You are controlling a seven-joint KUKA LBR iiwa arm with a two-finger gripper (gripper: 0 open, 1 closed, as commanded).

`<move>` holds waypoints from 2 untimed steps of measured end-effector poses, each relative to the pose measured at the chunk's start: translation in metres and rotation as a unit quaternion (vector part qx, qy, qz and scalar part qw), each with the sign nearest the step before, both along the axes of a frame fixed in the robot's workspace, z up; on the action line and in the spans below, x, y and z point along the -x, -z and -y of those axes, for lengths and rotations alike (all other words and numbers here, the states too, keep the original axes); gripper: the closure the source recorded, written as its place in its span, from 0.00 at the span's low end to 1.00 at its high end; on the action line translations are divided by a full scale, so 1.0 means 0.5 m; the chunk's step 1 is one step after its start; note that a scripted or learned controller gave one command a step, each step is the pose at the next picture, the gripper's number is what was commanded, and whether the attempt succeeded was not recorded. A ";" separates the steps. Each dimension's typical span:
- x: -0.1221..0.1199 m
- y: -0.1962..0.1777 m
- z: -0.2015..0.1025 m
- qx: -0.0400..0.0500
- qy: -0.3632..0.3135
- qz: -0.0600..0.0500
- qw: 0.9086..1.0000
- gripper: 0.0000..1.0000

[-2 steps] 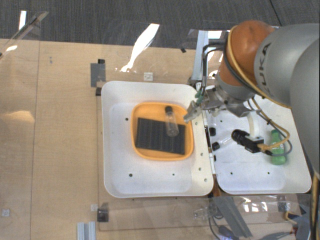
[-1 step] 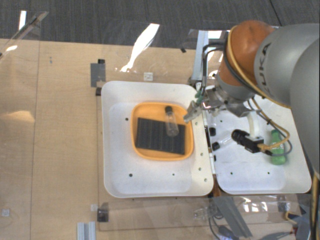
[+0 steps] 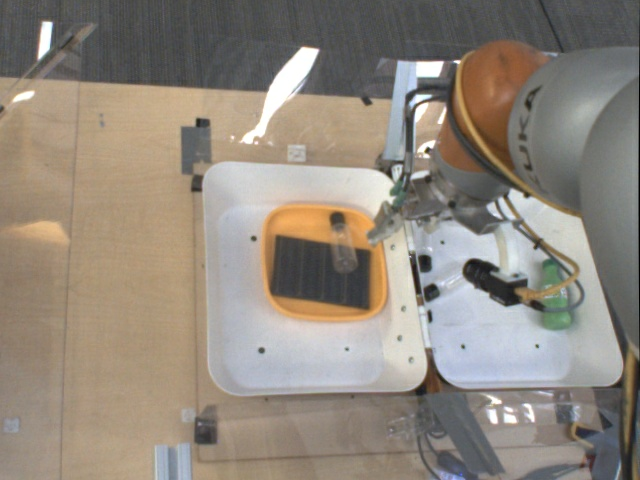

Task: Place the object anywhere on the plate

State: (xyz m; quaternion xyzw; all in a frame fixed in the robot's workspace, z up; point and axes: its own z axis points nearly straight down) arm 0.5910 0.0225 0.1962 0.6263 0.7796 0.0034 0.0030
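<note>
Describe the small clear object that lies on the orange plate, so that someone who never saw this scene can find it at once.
Start at the left white bin, which holds an orange plate with a dark ribbed mat on it. Across the mat's upper right part lies a small clear bottle, lengthwise, with a dark cap at its far end. It is the only see-through item on the plate, just left of the end effector.

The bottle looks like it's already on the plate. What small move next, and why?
Probably lift the gripper straight up and away. The clear bottle already lies on the orange plate in the left bin, apart from the gripper at the plate's right edge.
</note>
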 end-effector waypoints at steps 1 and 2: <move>0.000 0.000 0.000 0.000 0.000 0.000 1.000 0.00; 0.000 0.000 0.000 0.000 0.000 0.000 1.000 0.00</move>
